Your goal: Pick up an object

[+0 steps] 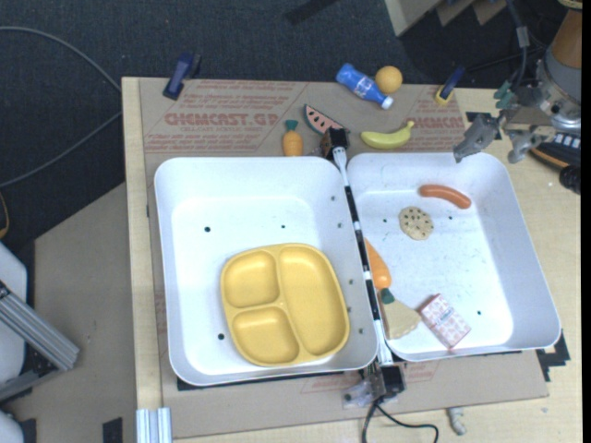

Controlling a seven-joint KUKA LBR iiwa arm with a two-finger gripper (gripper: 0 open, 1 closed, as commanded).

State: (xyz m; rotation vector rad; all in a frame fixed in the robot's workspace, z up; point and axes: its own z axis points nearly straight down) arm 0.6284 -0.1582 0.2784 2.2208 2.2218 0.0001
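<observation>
Above the right bin's [517,212] far right corner hangs the gripper [489,139], open and holding nothing. Risk, I judge: descending there, it strikes the rim. Left bin [185,247]: yellow tray [283,302]. Right bin: carrot [377,266], sausage [444,195], pink packet [444,320], cookie [416,222].

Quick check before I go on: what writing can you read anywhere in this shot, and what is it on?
"CHEMCAST GP": red print on the brown board behind the left bin, letters soft, so the reading is not certain.
The same red print repeats on the board behind the right bin, too blurred to read.
Blue bottle label: too small to read.
Pink packet: too small to read.
</observation>
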